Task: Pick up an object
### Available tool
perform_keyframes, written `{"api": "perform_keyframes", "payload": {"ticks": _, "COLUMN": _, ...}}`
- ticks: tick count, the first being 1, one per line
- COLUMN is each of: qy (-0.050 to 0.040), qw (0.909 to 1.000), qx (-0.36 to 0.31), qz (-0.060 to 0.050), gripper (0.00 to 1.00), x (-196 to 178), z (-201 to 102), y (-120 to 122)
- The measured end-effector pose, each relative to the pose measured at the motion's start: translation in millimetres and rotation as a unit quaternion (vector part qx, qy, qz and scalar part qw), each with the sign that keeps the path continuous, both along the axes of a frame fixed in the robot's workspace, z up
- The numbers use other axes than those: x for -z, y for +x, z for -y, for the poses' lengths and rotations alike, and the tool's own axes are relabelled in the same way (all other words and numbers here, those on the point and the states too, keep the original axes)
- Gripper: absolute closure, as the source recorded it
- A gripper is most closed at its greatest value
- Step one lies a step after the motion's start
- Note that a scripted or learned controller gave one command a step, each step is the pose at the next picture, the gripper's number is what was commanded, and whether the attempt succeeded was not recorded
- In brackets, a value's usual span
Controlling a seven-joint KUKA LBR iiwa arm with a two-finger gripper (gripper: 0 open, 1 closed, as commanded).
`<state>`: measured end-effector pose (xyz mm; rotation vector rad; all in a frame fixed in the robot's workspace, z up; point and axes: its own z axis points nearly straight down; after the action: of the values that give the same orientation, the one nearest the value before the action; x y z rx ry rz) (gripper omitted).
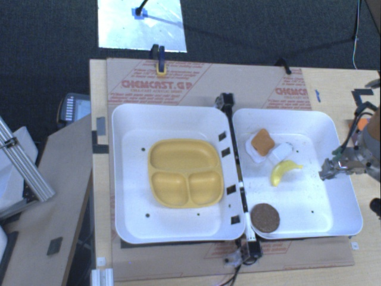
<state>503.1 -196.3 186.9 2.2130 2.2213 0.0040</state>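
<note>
**Claw at the right bin's edge, objects lying apart from it**

The grey metal two-finger gripper (331,168) sits at the far right of the view, over the right rim of the right shallow white plastic bin (342,216). Its small tips point left, toward the bin's inside. They are too small and blurred to judge, so whether they are apart or together cannot be told. Nothing is seen between them, and they touch none of the objects.

The objects lie in the left half of that bin, well apart from the claw. A curved yellow toy banana (284,171) rests near the middle, the nearest thing to the claw. Just beside it, up and to the left, a white plastic piece (275,154) lies with an orange-brown square block (262,142) resting on its upper left part. A round dark brown disc (265,217) lies at the bin's lower left corner.

The left shallow white plastic bin (128,159) bears a yellow plastic tray (183,172) with three compartments, set near its middle.
</note>
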Motion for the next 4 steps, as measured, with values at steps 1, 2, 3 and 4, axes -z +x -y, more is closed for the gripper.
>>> {"api": "perform_keyframes", "payload": {"ticks": 1, "qy": -0.0006, "qw": 1.0, "qx": 0.0, "qz": 0.001, "gripper": 1.0, "x": -60.1, "z": 7.8, "y": -3.3}}
{"api": "perform_keyframes", "payload": {"ticks": 2, "qy": 0.0, "qw": 1.0, "qx": 0.0, "qz": 0.0, "gripper": 1.0, "x": -85.1, "z": 8.2, "y": -1.8}}
{"api": "perform_keyframes", "payload": {"ticks": 3, "qy": 0.0013, "qw": 1.0, "qx": -0.003, "qz": -0.001, "gripper": 1.0, "x": -75.4, "z": -41.2, "y": 28.6}}
{"api": "perform_keyframes", "payload": {"ticks": 4, "qy": 0.0011, "qw": 1.0, "qx": -0.002, "qz": -0.001, "gripper": 1.0, "x": -77.7, "z": -85.0, "y": 42.9}}
